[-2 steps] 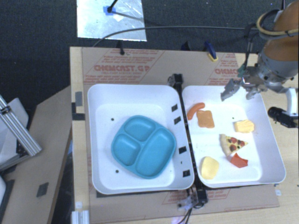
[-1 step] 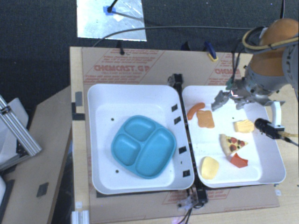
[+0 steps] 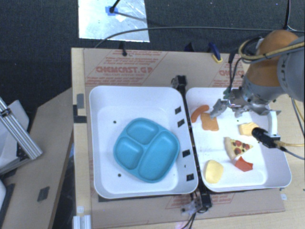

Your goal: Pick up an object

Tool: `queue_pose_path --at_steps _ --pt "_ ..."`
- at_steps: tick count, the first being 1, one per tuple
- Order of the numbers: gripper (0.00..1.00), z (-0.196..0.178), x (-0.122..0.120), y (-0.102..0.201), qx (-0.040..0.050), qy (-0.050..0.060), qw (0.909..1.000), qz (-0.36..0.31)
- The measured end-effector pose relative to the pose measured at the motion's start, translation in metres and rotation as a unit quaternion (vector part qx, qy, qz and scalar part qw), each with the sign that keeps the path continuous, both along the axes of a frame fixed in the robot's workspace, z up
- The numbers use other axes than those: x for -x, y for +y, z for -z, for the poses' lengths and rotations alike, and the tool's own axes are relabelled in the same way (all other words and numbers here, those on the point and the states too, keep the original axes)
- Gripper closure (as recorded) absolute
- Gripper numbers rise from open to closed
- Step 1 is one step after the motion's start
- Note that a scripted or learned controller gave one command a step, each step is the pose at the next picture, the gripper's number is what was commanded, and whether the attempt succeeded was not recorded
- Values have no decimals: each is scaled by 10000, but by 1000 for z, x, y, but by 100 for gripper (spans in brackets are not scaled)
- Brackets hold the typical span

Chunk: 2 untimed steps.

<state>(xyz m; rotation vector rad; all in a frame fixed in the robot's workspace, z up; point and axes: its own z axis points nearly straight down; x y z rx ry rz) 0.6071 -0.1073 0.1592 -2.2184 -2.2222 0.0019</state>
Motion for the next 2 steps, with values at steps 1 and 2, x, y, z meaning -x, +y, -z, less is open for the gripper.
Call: queue_pose_path --at_steps 1,2 --pt "0 46 -8 2 0 -2 10000 -14" --pt "100 32 -10 1 7 -33 10000 -6"
